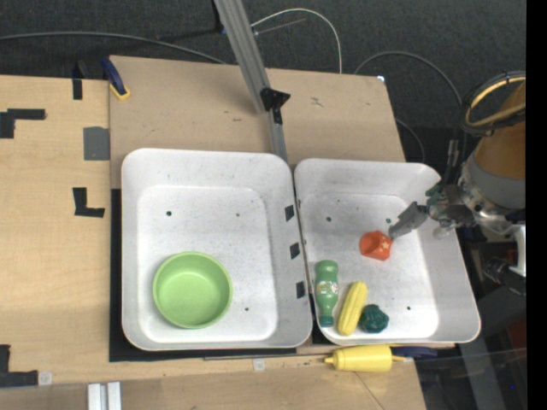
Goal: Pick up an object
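My gripper [400,226] reaches into the right bin [419,182] from the right, its tip low over the bin floor. A small red-orange object [374,246] lies just below and left of the tip, touching it or very close. Along the bin's front wall lie a green bottle [326,286], a yellow corn-like piece [351,307] and a dark green lump [373,319]. Nothing shows between the fingers.
The left bin [171,173] holds a light green bowl [192,289] at its front left. A yellow bottle [363,359] lies on the bench in front of the right bin. A grey pole [244,41] slants down to the bins' back edge. Cables loop behind.
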`<state>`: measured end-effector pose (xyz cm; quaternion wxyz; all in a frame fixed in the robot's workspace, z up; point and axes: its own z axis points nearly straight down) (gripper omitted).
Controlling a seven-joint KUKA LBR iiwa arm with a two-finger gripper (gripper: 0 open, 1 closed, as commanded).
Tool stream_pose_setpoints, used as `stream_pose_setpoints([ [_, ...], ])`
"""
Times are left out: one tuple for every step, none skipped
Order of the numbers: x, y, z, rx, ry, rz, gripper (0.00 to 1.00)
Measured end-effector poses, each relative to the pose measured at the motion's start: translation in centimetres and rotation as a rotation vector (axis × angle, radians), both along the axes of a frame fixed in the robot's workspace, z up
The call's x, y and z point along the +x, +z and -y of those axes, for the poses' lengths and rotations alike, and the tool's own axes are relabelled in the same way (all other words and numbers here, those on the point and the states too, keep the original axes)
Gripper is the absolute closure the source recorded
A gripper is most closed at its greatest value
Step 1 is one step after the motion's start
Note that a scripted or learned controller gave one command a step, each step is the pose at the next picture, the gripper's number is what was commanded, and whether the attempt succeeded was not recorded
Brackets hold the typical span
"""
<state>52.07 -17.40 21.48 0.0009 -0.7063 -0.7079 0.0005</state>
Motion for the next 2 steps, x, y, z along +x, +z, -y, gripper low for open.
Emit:
stream_pose_setpoints([
  [0.0, 0.0, 0.0, 0.0, 0.0, 0.0, 0.0],
  [-0.9, -5.4, 0.7, 0.0, -0.002, -0.006, 0.0],
])
